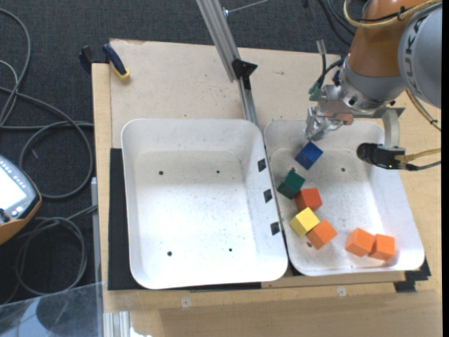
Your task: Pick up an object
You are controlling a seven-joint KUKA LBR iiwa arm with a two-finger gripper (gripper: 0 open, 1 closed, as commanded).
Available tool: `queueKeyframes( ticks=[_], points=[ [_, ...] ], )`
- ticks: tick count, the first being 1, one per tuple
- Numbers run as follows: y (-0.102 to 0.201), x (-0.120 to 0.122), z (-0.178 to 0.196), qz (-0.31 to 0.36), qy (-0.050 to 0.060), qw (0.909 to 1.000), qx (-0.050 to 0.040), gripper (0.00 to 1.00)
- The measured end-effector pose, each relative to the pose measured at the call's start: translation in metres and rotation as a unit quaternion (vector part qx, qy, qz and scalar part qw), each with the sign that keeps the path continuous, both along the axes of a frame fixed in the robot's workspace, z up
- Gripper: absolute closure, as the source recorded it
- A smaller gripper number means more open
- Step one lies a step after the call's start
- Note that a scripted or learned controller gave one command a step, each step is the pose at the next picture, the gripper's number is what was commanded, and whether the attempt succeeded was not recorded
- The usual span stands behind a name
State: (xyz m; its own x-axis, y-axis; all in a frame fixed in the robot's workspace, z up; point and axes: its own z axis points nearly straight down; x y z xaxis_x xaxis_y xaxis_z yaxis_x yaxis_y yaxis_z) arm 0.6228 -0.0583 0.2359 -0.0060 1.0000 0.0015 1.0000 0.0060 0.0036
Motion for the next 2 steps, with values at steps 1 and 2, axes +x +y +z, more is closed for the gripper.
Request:
queueKeyframes(
  ticks=[1, 2],
  points=[
    [0.058, 0.0, 0.008, 0.001, 0.0, 1.0, 0.0007, 1.0],
    [0.109, -0.006, -0.001, 0.0, 0.003, 1.0, 0.0007, 1.0]
  ],
)
